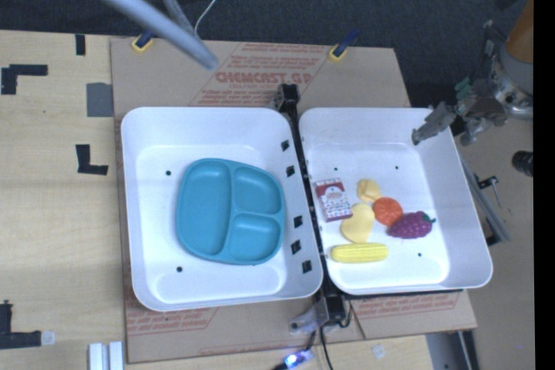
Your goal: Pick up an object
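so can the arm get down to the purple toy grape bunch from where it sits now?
Probably yes. The gripper hangs over the right bin's far right rim, and the purple toy grape bunch lies uncovered on top, with only the round orange toy touching its left side.

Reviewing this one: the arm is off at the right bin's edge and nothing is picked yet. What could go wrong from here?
1. The toy foods huddle together: the grapes, orange piece and corn nearly touch, so a descent may nudge neighbours or catch two.
2. The small red carton lies flat, likely hard to pinch.
3. The end effector hangs over the right bin rim; dropping straight down might strike the wall.
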